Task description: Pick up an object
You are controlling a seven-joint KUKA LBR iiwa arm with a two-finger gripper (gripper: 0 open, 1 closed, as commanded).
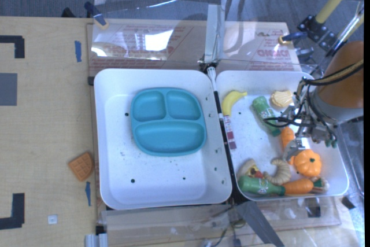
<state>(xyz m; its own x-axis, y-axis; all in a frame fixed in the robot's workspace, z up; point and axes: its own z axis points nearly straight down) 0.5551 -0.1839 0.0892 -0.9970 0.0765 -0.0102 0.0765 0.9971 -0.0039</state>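
Tool (296, 144) low — pumpkin (307, 163), carrot (287, 137) crowding it.

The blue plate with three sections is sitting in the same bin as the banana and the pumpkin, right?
Not quite. The camera view shows the blue plate alone in the left bin. The banana and pumpkin lie in the right bin.

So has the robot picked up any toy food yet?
Not that I can see. The pincer is low in the right bin, beside the small pumpkin and a carrot. All the food lies in that bin, so the grab and lift are still left.
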